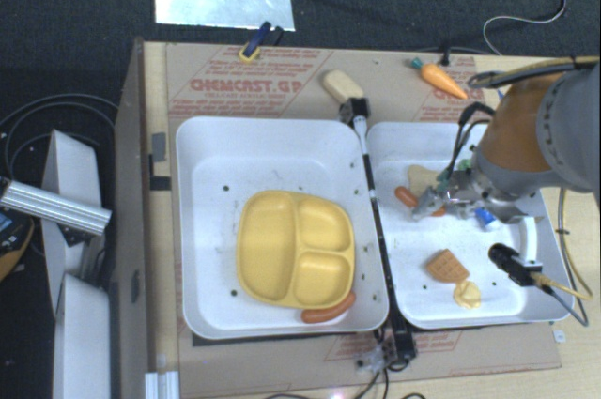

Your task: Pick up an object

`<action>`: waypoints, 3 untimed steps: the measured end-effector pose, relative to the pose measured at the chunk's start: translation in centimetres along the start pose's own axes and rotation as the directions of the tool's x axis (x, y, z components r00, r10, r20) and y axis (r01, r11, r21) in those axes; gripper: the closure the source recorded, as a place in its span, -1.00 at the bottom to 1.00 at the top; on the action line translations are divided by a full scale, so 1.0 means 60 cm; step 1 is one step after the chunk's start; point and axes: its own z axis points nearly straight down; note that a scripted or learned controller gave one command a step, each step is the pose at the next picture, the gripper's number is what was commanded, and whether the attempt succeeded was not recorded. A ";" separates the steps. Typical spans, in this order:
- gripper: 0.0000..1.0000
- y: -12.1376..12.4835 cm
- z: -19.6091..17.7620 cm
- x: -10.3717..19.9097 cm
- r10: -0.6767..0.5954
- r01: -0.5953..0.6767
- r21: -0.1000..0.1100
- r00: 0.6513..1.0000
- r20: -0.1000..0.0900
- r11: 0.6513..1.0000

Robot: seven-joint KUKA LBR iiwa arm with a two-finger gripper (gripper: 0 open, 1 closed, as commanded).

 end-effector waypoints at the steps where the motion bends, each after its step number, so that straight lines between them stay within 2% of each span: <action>1: -1.00 -0.096 0.001 0.039 0.001 -0.001 0.003 1.000 -0.001 1.000; 2: -1.00 0.010 0.000 0.038 -0.001 0.001 0.000 1.000 0.000 1.000; 3: -1.00 0.092 0.000 0.064 -0.002 0.002 0.000 1.000 0.000 1.000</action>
